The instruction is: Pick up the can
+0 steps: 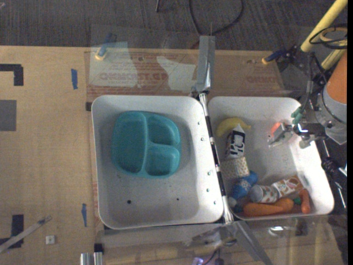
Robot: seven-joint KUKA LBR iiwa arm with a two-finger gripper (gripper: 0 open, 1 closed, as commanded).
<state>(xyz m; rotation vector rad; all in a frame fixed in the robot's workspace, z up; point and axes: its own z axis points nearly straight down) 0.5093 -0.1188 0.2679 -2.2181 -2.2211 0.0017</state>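
- I'm seeing the claw (pixel 285 135) hanging over the right bin (pixel 317 164), though I cannot tell how it is set
- The can (pixel 274 191) is lying on its side in that bin, near its front wall, just behind the carrot (pixel 268 207)

1. Two shallow white plastic bins (pixel 105 148).
2. One teal divided plate (pixel 146 143).
3. One yellow banana (pixel 230 125).
4. One orange carrot (pixel 268 207).
5. One printed cylindrical can (pixel 276 190).
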